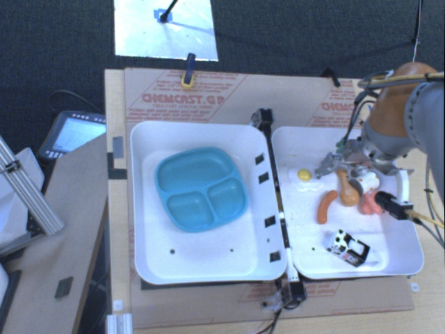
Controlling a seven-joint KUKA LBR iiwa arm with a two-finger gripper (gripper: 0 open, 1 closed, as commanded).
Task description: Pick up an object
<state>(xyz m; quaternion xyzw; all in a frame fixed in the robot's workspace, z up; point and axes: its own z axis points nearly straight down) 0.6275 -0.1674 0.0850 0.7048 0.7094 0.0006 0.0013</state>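
Note:
The right bin (389, 256) holds several small toys. A fried egg (304, 177) lies near its left wall. An orange sausage (326, 207) lies in the middle, with a brown-orange drumstick-like piece (347, 190) beside it. To their right are a white piece (368, 182) and a pink piece (370, 204). A black-and-white object (350, 248) lies near the front wall. My gripper (348, 167) hangs low over the back of the bin, just above the drumstick and the white piece. The arm's body hides how the gripper meets them.
The left bin (149, 256) holds a blue divided plate (200, 188). A black divider strip (272, 186) runs between the bins. The grey arm (400, 117) and its cables cover the right bin's back right corner. A yellow clamp (188, 78) sits behind the bins.

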